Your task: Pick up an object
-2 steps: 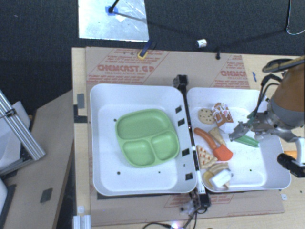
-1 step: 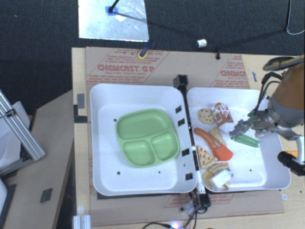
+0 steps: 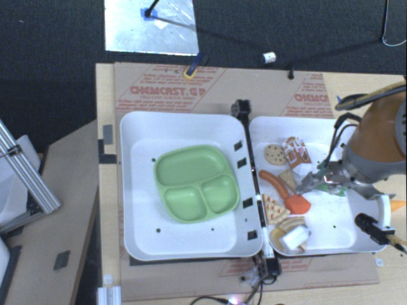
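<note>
Green tray [image 3: 194, 183] in left bin [image 3: 137, 170]; toy food [image 3: 283, 189] in right bin [image 3: 331, 234].

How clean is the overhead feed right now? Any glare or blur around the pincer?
Camera view: soft overall, fine detail smeared; the pincer blurs into the toy food beside it, so its grip is unreadable. The metal sheet at top reflects bright glare. Both white bins are evenly lit with faint shadows; the green tray reads clearly.
</note>
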You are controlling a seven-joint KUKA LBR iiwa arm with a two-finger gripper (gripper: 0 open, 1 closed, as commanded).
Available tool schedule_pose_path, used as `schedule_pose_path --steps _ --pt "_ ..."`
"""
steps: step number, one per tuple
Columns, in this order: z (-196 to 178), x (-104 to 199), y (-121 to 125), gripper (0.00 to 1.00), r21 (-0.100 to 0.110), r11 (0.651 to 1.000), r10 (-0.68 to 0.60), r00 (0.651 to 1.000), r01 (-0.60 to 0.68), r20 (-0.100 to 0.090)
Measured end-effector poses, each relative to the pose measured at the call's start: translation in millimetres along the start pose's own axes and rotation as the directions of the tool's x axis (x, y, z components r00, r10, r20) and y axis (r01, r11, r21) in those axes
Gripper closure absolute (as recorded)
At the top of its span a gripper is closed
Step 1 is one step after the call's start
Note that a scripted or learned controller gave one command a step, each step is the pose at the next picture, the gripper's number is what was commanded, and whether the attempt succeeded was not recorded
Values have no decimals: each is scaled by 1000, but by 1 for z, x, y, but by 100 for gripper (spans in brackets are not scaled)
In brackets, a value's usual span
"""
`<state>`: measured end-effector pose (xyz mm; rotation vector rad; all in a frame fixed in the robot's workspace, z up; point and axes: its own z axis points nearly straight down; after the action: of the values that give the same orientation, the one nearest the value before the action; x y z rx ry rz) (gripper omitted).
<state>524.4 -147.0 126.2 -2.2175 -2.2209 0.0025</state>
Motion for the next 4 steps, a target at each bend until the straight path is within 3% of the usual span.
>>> schedule_pose_path --steps 1,2,3,4 --pt "38 2 4 0 -9 1000 0 1000 0 -5" --pt "23 1 8 100 -23 1000 -2 1000 2 0" --pt "-25 0 0 100 -8 1000 -2 1000 2 3" --pt "-89 0 4 100 -11 1000 -3 1000 3 3"
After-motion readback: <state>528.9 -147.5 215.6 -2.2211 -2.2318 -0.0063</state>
